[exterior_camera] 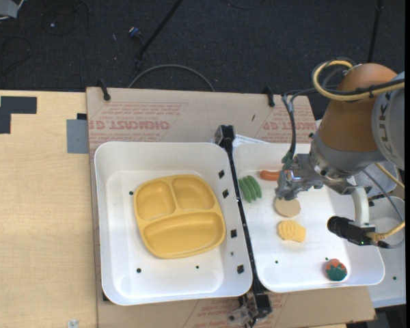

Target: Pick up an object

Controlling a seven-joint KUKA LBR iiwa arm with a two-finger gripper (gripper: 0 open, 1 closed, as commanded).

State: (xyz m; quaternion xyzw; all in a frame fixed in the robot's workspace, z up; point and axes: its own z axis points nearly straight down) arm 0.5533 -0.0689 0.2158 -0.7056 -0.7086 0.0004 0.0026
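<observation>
Camera view, looking down at a slant on the bench.

Left bin: shallow, white. Holds one yellow divided plate with three compartments, lying flat near the bin's middle.

Right bin: shallow, white, touching the left bin along a black divider. Contents:
- green ridged toy vegetable, near the divider, upper left part of the bin;
- orange-red toy sausage, just beside the green piece, toward the far wall;
- tan round disc, flat, in the middle of the bin;
- yellow ridged toy piece, just in front of the disc;
- red-and-green toy, near the front right corner, well apart from the rest.

Arm: grey with orange band, reaching in from the right. Gripper sits directly above the tan disc, at its far edge; whether it is open or closed cannot be told, and no object is seen lifted.
</observation>
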